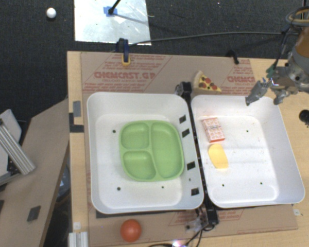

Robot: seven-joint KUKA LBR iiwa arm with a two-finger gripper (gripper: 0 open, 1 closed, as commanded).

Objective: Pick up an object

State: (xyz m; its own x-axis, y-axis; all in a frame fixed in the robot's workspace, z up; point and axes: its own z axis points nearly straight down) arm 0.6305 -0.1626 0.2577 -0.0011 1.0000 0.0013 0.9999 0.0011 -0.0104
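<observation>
In the right bin (278, 184) lie a small pink-and-white packet (212, 129) and, just below it, a yellow lemon-like object (218, 156). My gripper (266, 94) hangs over the bin's upper right corner, well to the right of and above both objects. Its two fingers are spread apart with nothing between them. The grey arm with its orange band comes in from the right edge.
The left bin (100, 189) holds a green divided tray (151, 150). A toy pizza slice (207, 82) lies on the cardboard behind the bins, and an orange-red ball (131, 230) sits on the bench in front of the left bin.
</observation>
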